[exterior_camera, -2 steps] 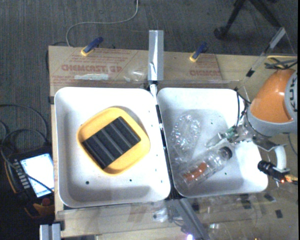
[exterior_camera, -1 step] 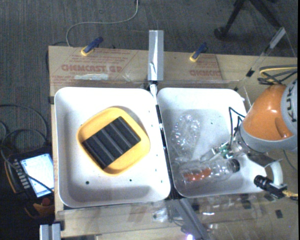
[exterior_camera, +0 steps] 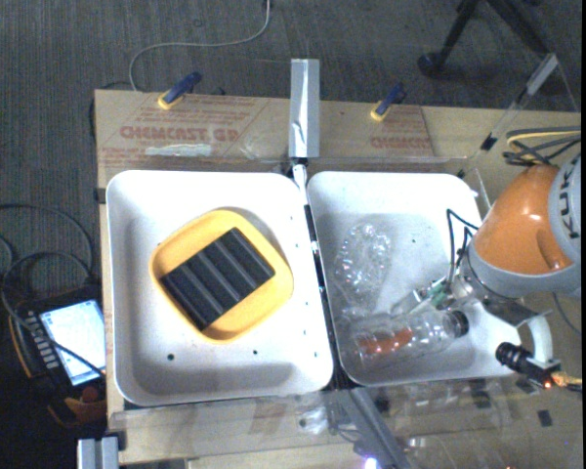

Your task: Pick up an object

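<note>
In the left bin [exterior_camera: 127, 262] lies a yellow block with a black ribbed top [exterior_camera: 223, 274], tilted on the bin floor. The right bin [exterior_camera: 410, 198] holds a crumpled clear plastic bottle [exterior_camera: 363, 257] and, nearer the front, a clear bottle with a reddish label [exterior_camera: 402, 336] lying on its side. My gripper [exterior_camera: 438, 297] is low in the right bin, just above the right end of the lying bottle, under the orange band of the arm [exterior_camera: 523, 225]. The wrist hides most of the gripper.
A metal divider bar [exterior_camera: 304, 106] stands behind the joint of the two bins. Two blue-and-yellow clamps [exterior_camera: 179, 90] [exterior_camera: 388, 102] hold the cardboard at the back. A tablet [exterior_camera: 66, 334] lies off the bench's left side.
</note>
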Controlling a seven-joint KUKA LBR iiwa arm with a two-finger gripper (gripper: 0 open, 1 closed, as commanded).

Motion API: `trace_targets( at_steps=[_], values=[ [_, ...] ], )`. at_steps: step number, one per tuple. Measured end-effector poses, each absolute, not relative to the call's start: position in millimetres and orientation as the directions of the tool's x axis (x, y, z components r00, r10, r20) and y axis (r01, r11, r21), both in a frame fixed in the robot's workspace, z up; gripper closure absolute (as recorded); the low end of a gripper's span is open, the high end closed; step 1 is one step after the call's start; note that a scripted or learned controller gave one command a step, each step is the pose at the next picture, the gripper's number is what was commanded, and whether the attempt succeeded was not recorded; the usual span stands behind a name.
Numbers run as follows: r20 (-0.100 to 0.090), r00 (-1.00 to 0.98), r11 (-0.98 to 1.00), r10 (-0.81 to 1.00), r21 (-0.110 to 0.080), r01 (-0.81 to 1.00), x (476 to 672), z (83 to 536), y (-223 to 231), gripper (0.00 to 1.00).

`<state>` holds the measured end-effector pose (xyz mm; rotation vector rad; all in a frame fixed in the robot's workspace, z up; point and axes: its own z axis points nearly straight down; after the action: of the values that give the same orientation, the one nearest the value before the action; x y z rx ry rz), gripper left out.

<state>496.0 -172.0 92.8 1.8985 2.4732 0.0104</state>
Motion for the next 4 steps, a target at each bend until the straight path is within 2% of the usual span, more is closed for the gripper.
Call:
trace_targets(
  at_steps=[1, 2, 3, 4],
  values=[
    [-0.002, -0.041, 0.041, 0.999, 0.012, 0.999, 542.3, 92, -189, 0.0],
    [-0.005, -0.061, 0.061, 0.998, 0.008, 0.998, 619.0, 91, -190, 0.0],
    [-0.004, -0.043, 0.043, 0.999, 0.0, 0.999, 668.8, 147, -191, 0.0],
    [-0.005, 0.019, -0.019, 1.0, -0.002, 1.0, 668.1, 99, -146, 0.0]
  ],
)
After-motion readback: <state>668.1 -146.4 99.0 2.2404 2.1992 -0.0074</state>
